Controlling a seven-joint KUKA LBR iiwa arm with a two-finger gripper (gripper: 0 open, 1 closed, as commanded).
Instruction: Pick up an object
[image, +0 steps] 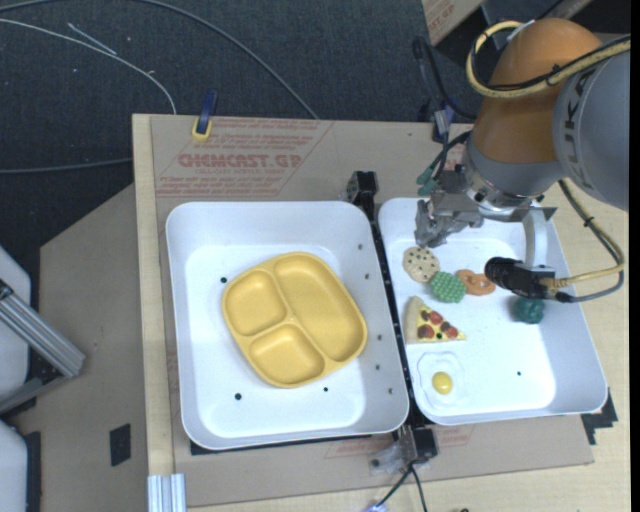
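One camera hangs above the bench (250, 165) and looks down on it at a slant, far enough back to take in both white bins whole. The left bin (190, 300) sits near the middle of the picture, the right bin (560, 385) toward the right edge. Dark floor shows along the top and left. The arm (530, 100) enters from the upper right, close under the lens.

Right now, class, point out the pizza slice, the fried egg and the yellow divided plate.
pizza slice (432, 324): camera view, middle of its topping.
fried egg (442, 382): camera view, its yolk.
yellow divided plate (315, 293): camera view, floor of its largest compartment.
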